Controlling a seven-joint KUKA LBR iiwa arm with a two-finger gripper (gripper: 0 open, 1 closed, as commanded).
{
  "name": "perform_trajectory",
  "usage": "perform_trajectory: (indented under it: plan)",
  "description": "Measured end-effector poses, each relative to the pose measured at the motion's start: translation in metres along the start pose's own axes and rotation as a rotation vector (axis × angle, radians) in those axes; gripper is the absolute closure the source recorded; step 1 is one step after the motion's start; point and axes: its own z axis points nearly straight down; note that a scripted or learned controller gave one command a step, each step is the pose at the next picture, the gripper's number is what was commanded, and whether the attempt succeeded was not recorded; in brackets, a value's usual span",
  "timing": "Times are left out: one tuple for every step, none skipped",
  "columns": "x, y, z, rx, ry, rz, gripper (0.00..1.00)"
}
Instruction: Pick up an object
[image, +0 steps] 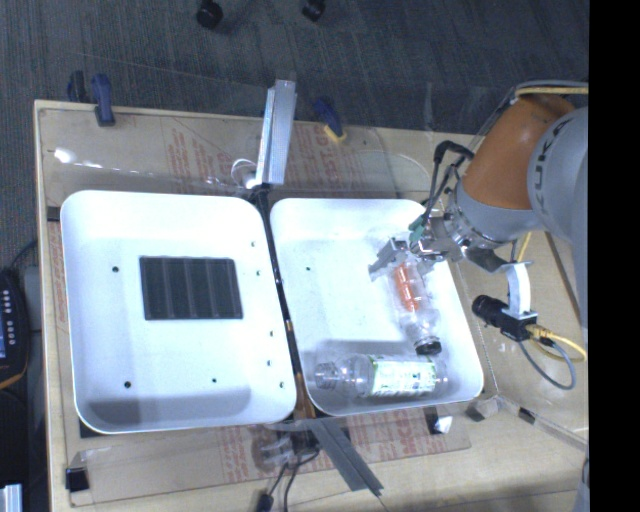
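Observation:
My gripper (398, 252) hangs over the upper right part of the right bin (300, 300), at the top end of a small clear bottle with an orange label (409, 290). That bottle lies lengthwise along the bin's right side, its black cap (428, 347) pointing to the front. A larger clear bottle with a green and white label (385, 377) lies on its side along the right bin's front wall. In the left bin (90, 350) a dark grey ribbed rectangular block (190, 288) lies flat near the middle.
The two bins meet at a black divider (280, 300). A grey metal bar (276, 130) stands behind the bins at the middle. Blue clamps (101, 97) grip the bench's far edge. The arm's orange band (510, 160) sits right of the right bin.

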Motion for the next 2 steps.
perform_trajectory:
  plan:
    - [-0.0003, 0.0146, 0.0096, -0.004, -0.002, -0.043, 0.0]
    - [0.0007, 0.0169, 0.0072, -0.003, -0.003, -0.101, 0.0]
